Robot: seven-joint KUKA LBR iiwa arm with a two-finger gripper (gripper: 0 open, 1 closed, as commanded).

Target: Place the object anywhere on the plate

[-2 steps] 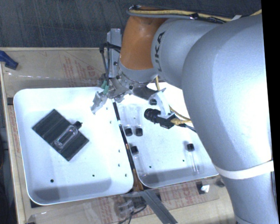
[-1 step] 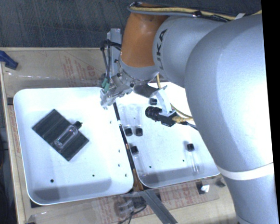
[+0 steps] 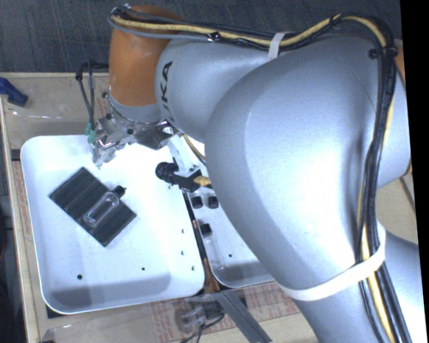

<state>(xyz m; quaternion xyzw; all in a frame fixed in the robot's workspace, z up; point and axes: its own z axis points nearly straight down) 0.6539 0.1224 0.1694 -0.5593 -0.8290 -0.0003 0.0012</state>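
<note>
Approach step: jaws [image 3: 102, 148], state impossible to tell, hang above dark plate [image 3: 93, 206] bearing clear object [image 3: 104, 207]; next move calls for confirming placement and withdrawal

Dark ribbed rectangular plate [image 3: 91, 205] lying flat and askew in left bin, small clear bottle [image 3: 105, 206] resting on it

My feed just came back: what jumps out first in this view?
The grey arm fills the view's right side and hides most of the right bin. Its orange band sits over the left bin's far edge. In that bin lies a dark ribbed plate with a small clear object on it.
</note>
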